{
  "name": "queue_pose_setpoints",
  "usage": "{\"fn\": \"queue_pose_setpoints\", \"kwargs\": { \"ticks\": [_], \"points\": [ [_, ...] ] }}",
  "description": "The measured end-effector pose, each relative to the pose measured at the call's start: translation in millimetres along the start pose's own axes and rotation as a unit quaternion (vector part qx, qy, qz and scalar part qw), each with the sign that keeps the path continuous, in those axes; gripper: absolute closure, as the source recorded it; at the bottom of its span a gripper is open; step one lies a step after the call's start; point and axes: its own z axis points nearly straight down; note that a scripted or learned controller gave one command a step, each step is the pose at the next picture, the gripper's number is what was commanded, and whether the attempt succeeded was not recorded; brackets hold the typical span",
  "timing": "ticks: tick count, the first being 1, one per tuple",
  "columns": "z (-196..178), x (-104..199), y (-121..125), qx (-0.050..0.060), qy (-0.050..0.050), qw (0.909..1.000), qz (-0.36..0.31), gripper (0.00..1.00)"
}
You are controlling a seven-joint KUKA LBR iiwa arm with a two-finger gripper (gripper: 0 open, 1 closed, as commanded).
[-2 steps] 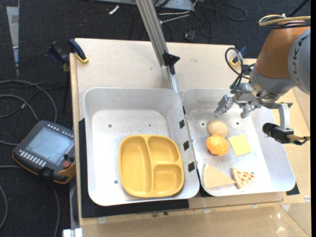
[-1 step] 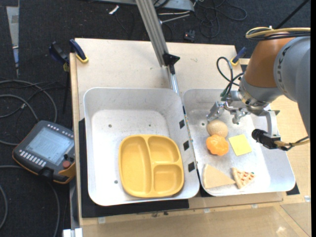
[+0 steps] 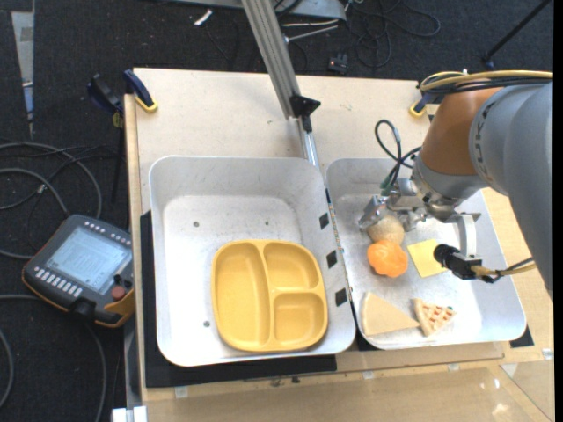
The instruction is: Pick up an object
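Two white bins sit side by side on the tabletop (image 3: pixel 220 112), and from where I stand the action is all in the right bin (image 3: pixel 501 319). The left bin (image 3: pixel 176 200) carries a yellow divided plate (image 3: pixel 268 295) and nothing else I can make out.

From the overhead camera, the grey arm (image 3: pixel 493 139) comes in from the right and bends down so that its tool (image 3: pixel 387 216) hangs over the far left part of the right bin. Directly under it lies a small beige, potato-like lump (image 3: pixel 385 230), which looks like the thing being tried for. How far the tool is parted, and whether it has any hold on that lump, I cannot tell; the metal parts and the lump run together at this angle.

Just near of the lump, touching or nearly so, sits an orange ball-like fruit (image 3: pixel 387 258). To its right lies a flat yellow square (image 3: pixel 427 258), and at the near edge of the bin a pale wedge (image 3: pixel 387 315) and a pizza-slice toy (image 3: pixel 435 316).

My worry is the crowding. The lump is rounded, so a pinch that lands off centre could squirt it sideways toward the bin wall or into the orange fruit. The fruit might also get nudged or caught alongside. The bin's left wall is close, and could block the tool on that side.
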Motion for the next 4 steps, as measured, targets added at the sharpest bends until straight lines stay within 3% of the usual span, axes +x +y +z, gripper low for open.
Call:
{"fn": "queue_pose_setpoints", "kwargs": {
  "ticks": [1,2,4],
  "points": [
    [-13,0,1,-0.002,0.000,1.0000,0.000,1.00],
    [-77,1,1,-0.005,0.000,1.0000,-0.001,1.00],
    [-166,6,0,-0.005,-0.001,1.0000,-0.001,1.00]
  ]
}}
